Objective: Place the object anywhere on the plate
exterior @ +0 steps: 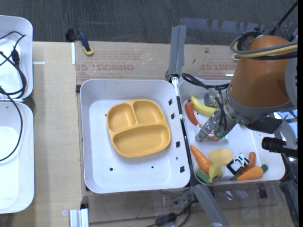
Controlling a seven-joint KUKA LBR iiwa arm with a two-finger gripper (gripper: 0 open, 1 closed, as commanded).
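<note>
claw [207, 134] low in right bin [279, 167] | plate [138, 127] in left bin [94, 141]

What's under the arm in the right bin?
The hand hangs over the right bin, near a banana and red pepper. The bin's far right part is covered by the arm.

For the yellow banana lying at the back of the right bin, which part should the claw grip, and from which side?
Grip the curved yellow plastic banana at its middle, coming down from above, claw closing across its narrow width. It lies flat, and the red chili pepper crowds its left end, so the ends offer less room.
</note>
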